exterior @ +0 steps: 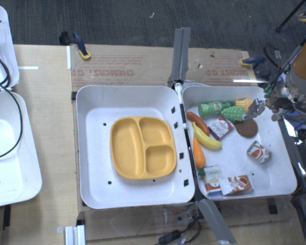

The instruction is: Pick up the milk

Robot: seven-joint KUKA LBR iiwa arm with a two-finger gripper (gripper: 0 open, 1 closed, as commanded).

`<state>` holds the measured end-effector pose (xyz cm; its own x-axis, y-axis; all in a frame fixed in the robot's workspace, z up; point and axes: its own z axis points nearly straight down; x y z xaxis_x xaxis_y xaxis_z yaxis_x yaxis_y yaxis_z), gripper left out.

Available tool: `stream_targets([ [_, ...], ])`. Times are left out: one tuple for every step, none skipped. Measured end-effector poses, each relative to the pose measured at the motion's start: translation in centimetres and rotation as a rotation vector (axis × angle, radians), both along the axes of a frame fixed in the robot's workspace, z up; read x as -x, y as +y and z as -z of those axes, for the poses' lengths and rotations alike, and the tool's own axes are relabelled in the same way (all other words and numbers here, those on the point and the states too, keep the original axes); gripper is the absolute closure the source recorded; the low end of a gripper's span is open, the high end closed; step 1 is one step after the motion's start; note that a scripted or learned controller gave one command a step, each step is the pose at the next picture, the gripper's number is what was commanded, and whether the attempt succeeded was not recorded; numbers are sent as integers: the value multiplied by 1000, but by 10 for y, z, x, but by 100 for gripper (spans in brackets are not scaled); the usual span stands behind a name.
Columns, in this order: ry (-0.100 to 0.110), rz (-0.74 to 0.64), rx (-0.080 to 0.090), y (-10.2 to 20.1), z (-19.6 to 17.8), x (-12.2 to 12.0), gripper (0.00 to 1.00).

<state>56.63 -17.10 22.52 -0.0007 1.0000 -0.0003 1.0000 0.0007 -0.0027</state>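
Gripper (255, 107) over right bin's (288, 180) far edge

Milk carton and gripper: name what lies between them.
In the camera view, the brown cookie and small red-white can lie between the gripper at the right bin's upper right and the milk carton near its front.

Left bin (92, 137) white, holding a yellow-orange divided plate (143, 147). Right bin (280, 177) white too. In it: yellow banana (206, 138), orange carrot (198, 155), red-orange sausage (198, 122), green bottle (214, 108), corn cob (237, 113) yellow in green husk, brown cookie (247, 128), white carton with blue and red print (211, 179), white-and-brown carton (236, 185), red-and-white can (258, 152).
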Motion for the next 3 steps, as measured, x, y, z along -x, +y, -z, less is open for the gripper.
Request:
stream_targets([
  [1,-96,-1,38,112,40,0],
  [5,-126,-29,9,97,81,0],
  [-40,-447,-17,-3,115,71,0],
])
